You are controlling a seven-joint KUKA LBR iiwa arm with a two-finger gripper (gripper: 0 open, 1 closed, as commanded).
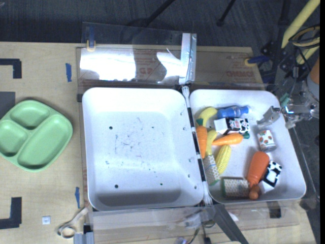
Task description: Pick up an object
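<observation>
Just left of and below the gripper [271, 115], in the right bin [299, 179], lies a small spotted can [266, 140], likely light, stiff and a little slick, best pinched across its round sides. Farther below it lies an orange carrot [257, 168], likely plastic. The gripper hovers at the bin's upper right rim, apparently touching nothing; whether it is released or clenched, I cannot tell.
</observation>
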